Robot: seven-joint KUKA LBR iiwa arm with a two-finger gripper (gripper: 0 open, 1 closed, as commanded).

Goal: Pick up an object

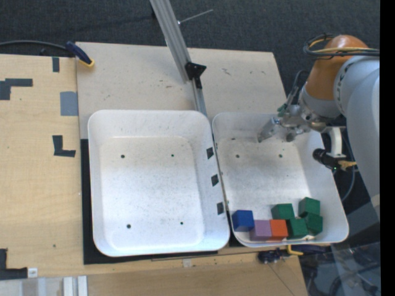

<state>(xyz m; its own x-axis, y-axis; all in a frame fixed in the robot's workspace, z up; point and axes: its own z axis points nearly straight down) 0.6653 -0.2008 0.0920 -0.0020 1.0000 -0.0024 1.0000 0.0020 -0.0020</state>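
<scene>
Counting along the near wall of the right shallow white bin (pixel 321 184), we found one blue cube (pixel 242 219), one purple cube (pixel 263 229), one orange cube (pixel 279 228) and a cluster of green blocks (pixel 300 217), about four, all bunched together. We saw the grey arm with its orange band (pixel 330 73) reaching in from the right, its two-finger gripper (pixel 271 131) low over that bin's far end, well apart from the cubes; whether its jaws stood wide or narrow we could not tell.

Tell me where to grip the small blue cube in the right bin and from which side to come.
Grip the small blue cube from above, across its far and near faces. It sits at the left end of the block cluster; the purple block crowds its right side and the right bin's wall crowds its left, so those two faces look the freest.
</scene>
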